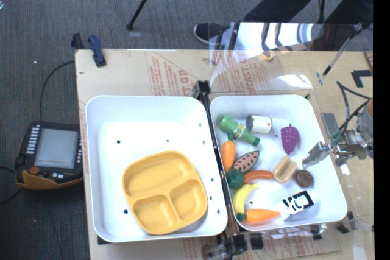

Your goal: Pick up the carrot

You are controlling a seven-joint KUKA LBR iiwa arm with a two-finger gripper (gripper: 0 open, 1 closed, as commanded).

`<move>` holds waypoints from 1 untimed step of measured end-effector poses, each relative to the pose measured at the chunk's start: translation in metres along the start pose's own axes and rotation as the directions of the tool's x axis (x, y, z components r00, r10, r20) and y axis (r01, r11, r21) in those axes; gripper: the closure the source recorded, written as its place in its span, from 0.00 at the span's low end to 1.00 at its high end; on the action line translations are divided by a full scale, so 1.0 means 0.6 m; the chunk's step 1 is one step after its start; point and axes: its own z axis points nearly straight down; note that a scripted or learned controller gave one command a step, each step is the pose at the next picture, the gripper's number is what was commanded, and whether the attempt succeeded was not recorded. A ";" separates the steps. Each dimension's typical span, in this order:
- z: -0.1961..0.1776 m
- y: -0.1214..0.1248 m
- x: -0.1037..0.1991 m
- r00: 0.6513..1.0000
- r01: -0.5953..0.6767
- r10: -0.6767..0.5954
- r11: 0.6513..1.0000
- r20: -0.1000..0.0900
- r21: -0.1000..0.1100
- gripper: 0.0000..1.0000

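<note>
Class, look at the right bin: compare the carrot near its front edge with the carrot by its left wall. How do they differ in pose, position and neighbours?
The front carrot lies roughly sideways, leaves pointing left; the left-wall carrot stands more lengthwise, running towards the bin's back. The front carrot lies by the banana and a black-and-white object; the left-wall carrot lies below the green bottle. Both are orange toy carrots.
</note>
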 end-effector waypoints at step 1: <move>0.224 0.072 0.150 0.936 -0.352 0.352 0.936 0.001 -0.009 0.00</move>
